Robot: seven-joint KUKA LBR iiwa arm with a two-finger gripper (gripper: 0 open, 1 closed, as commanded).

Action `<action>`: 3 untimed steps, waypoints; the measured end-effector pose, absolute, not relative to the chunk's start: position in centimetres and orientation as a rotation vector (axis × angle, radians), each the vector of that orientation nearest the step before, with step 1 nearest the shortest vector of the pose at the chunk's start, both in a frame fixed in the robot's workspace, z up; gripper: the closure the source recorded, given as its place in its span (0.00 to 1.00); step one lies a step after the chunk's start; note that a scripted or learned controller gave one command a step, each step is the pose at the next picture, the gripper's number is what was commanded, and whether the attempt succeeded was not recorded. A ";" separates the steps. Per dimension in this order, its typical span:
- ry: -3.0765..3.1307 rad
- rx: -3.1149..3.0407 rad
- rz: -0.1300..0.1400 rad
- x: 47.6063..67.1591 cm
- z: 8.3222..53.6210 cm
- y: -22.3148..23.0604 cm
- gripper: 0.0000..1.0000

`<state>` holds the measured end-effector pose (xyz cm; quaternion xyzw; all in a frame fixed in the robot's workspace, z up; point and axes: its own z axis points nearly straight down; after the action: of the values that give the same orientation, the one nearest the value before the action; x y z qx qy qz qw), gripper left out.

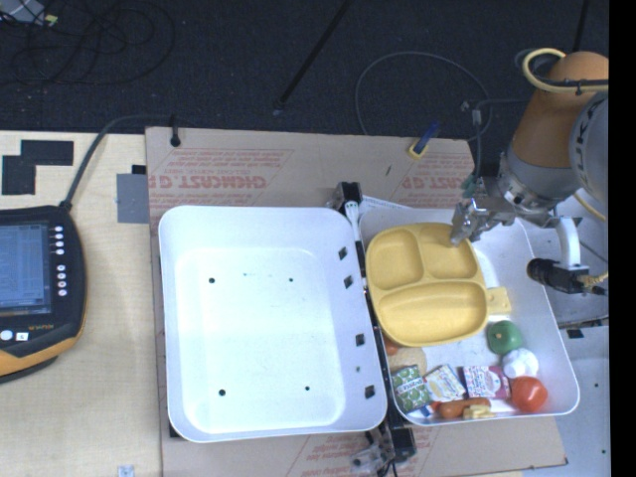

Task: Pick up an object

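I see gripper [463, 229] over one yellow tray [427, 286], finger state unclear; two white bins [189, 266]; one tomato [529, 395].

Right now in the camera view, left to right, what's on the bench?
Teach pendant → left white bin → yellow divided plate → claw → red tomato

Counter [99, 157], tan, with black squares at far left. Cardboard sheet [298, 172], printed lettering, lying under both bins. Teach pendant [35, 281], orange-edged with lit screen, at left edge. Black cables [89, 28] on dark floor beyond.
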<state>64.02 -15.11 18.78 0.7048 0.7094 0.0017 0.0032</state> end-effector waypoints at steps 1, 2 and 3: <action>2.224 2.220 -0.003 63.6 18.3 -15.3 0.00; 2.217 2.232 -0.008 56.3 19.2 -21.8 0.00; 2.225 2.222 0.004 56.4 8.9 -20.9 0.00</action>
<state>56.42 -20.86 8.87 0.7066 0.7076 0.0011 -0.0014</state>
